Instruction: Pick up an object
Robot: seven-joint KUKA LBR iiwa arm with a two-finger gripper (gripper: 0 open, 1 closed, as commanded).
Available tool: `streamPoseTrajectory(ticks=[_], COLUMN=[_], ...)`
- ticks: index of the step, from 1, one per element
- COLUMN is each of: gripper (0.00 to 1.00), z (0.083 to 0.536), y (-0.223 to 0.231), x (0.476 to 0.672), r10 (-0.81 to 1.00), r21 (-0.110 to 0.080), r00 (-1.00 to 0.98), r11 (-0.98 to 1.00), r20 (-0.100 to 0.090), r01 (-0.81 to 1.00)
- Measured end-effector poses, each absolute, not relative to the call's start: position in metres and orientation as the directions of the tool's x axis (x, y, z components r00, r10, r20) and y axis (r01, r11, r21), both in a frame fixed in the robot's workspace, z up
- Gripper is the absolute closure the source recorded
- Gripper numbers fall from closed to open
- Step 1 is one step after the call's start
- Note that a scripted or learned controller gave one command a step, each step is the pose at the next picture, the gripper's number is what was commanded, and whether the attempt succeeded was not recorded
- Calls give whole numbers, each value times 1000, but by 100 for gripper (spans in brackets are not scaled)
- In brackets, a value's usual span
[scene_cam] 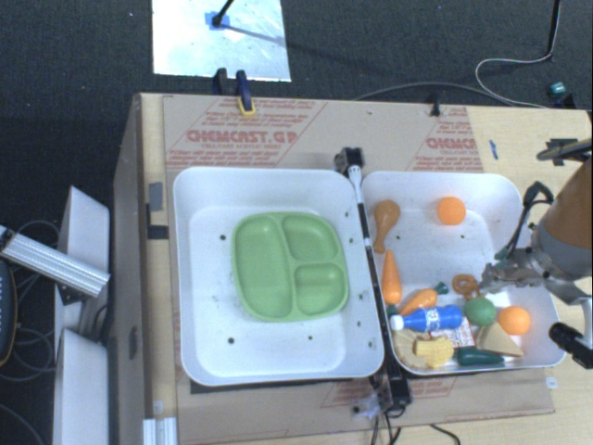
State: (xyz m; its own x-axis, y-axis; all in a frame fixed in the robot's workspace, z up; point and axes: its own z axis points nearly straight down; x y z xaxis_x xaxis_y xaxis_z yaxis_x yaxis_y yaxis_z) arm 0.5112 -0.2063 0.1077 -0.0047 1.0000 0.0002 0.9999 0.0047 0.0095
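Note:
The right bin (pixel 500 191) holds several toy foods. An orange ball (pixel 451 210) and a tan drumstick (pixel 384 217) lie toward the back. A carrot (pixel 391 277) lies along the left wall. Piled at the front are a blue bottle (pixel 432 320), a green ball (pixel 480 311), a second orange ball (pixel 514 320), a brown ring (pixel 465 286), a yellow piece (pixel 431 349) and a tan wedge (pixel 498 341). My gripper (pixel 500 276) reaches in from the right, low over the bin, just right of the brown ring and above the green ball.
The left bin (pixel 213 202) holds a green divided plate (pixel 290 265). A black divider with a clamp (pixel 352 163) runs between the bins. The arm's grey body (pixel 565 230) stands over the right bin's right wall. Cardboard covers the bench behind the bins.

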Motion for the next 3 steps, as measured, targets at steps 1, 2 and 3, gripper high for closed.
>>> streamPoseTrajectory(ticks=[1, 2, 3], gripper=[0, 0, 100], z=[108, 84, 96], y=[-206, -207, -207], x=[511, 487, 488], r10=[1000, 1000, 1000], r21=[9, 1, 6], r00=[-5, 0, -2], r11=[5, 0, 2], r20=[0, 0, -2], r01=[1000, 1000, 1000])
